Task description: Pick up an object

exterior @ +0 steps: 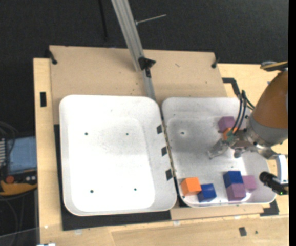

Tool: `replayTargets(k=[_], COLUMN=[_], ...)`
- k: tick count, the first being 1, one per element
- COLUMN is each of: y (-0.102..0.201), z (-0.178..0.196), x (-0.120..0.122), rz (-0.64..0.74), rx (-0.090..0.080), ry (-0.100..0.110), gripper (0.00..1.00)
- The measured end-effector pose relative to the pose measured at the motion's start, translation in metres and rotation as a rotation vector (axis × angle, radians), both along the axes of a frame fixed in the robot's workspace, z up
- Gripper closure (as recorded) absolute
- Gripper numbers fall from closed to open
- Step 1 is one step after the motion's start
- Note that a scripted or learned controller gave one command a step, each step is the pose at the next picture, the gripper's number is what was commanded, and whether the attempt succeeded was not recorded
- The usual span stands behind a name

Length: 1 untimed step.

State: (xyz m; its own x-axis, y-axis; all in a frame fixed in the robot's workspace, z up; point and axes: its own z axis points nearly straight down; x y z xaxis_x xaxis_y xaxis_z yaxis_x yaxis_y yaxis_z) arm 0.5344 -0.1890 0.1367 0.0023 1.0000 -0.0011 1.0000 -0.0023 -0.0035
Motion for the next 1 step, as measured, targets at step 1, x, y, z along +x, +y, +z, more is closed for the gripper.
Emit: replayTargets(k=[1], y=[-0.0006], z=[0.0135], x=[0.0022], rz=[-0.006], rx=[0.0], ry=[-0.009], gripper=[1.0])
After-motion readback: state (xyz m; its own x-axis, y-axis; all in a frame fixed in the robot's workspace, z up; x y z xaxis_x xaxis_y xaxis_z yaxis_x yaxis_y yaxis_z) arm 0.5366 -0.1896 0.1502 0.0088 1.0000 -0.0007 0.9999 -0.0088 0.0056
